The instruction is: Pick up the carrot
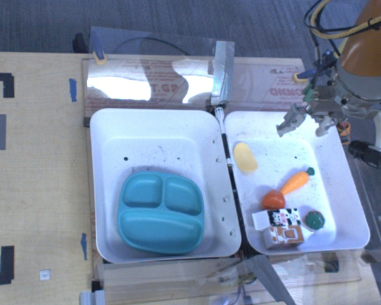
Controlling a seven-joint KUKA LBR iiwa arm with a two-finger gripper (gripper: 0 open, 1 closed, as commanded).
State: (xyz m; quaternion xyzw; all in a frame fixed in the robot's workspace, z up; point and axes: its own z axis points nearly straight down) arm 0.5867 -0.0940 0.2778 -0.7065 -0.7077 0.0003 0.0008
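Carrot (295,182) lies diagonally in the right bin (352,189), touching an orange ball (274,200); lower the spread, unloaded end effector (307,122) across its middle, fingers straddling its width.

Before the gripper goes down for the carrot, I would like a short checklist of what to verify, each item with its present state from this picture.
1. Carrot in view and uncovered in the right bin: ok.
2. Gripper fingers apart with nothing between them: ok.
3. Gripper above the carrot: not ok; it hangs over the bin's far edge, away from the carrot.
4. Free space around the carrot: not ok; the orange-red ball sits at its lower end, touching or nearly so.
5. Other items apart from the carrot: ok; the yellow piece, green ball and small carton lie clear of it.
6. Finger line matching the carrot's slant: cannot tell.
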